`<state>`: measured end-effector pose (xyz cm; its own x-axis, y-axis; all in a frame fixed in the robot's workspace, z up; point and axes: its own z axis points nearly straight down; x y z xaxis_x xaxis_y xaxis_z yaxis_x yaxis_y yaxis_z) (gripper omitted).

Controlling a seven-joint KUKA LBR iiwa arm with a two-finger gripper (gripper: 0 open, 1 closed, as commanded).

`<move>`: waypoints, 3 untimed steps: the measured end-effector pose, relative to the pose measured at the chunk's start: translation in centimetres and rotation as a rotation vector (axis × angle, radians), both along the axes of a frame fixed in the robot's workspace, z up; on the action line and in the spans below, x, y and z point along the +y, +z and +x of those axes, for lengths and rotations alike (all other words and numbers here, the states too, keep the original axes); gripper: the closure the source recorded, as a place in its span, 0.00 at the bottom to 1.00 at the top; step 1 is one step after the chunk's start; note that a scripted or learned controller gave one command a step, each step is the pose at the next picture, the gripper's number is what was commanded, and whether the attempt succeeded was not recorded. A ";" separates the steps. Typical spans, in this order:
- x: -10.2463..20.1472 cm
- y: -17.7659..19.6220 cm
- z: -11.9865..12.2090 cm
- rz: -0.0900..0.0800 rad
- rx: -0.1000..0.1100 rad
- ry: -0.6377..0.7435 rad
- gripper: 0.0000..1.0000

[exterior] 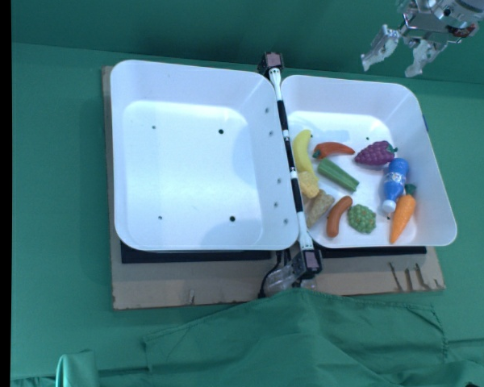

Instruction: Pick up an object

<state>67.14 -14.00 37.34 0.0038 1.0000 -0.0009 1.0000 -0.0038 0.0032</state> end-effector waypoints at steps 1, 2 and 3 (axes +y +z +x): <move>-0.4 -1.9 3.0 -0.004 -0.003 0.002 0.00; -0.4 -1.8 2.9 -0.003 -0.003 0.001 0.00; -0.4 -1.8 2.9 -0.003 -0.003 0.001 0.00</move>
